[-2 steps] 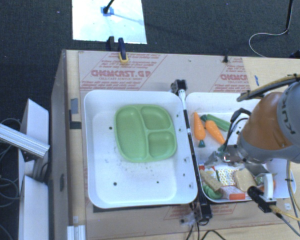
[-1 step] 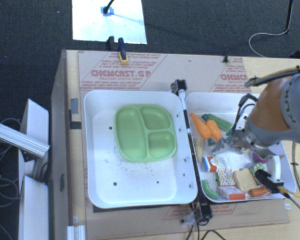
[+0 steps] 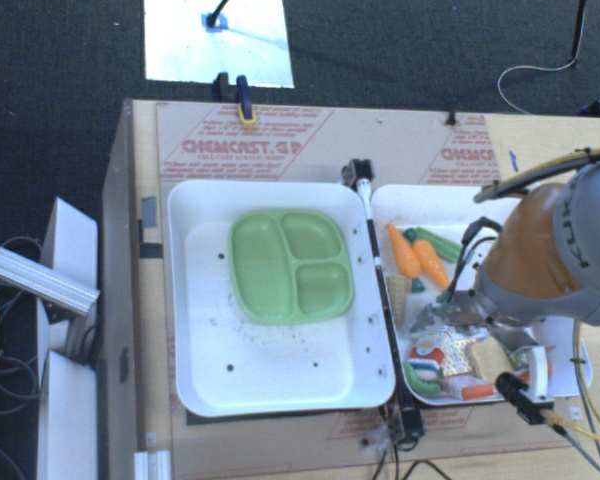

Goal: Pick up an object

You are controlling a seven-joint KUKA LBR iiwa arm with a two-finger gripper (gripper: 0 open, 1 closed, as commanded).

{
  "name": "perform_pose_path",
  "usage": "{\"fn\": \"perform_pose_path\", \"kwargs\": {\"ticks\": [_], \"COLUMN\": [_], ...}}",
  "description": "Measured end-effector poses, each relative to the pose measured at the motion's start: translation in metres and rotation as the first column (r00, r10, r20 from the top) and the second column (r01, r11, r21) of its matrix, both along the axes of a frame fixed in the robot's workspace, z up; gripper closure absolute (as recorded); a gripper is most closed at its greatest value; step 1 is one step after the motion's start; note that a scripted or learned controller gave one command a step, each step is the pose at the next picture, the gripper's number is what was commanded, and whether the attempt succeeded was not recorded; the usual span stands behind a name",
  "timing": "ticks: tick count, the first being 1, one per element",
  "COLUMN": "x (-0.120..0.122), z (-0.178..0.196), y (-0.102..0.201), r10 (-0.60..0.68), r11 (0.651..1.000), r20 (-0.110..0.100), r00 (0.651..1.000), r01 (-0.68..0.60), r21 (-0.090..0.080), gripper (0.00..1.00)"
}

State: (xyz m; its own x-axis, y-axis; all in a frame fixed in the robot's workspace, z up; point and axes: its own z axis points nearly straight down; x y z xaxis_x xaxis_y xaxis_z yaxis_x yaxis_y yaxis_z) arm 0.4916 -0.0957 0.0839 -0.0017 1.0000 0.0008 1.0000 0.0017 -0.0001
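In the right bin [image 3: 390,203] two orange carrots [image 3: 404,252] lie side by side, with a green pea pod [image 3: 438,240] just behind them. Near the bin's front sits a small green-rimmed dish [image 3: 420,378] holding several colourful toy foods, among them a red-and-white piece [image 3: 432,356] and an orange piece [image 3: 476,391]. My gripper [image 3: 436,317] hangs low over the middle of this bin, between the carrots and the dish, with the grey and orange arm [image 3: 540,258] covering the bin's right part. Nothing shows clearly between its tips.
The left bin [image 3: 195,298] holds a green divided plate [image 3: 288,266] near its back. A black rail [image 3: 375,258] runs along the wall between the two bins. Cables trail over the bench's right front corner [image 3: 570,423].
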Motion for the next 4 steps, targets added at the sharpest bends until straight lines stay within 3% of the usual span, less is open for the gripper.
{"fn": "perform_pose_path", "kwargs": {"ticks": [1,2,3,4], "x": [0.081,0.081,0.095,0.094], "z": [0.001,0.011,0.109,0.107], "y": [-0.009,-0.009,-0.083,-0.081], "r10": [0.002,0.006,0.000,0.002], "r11": [1.000,1.000,1.000,1.000], "r20": [0.003,0.004,0.006,0.003], "r00": [1.000,1.000,1.000,1.000], "r01": [-0.002,-0.006,0.000,-0.002], "r21": [-0.001,-0.002,-0.004,-0.002], "gripper": [0.00,1.00,1.00,0.00]}}
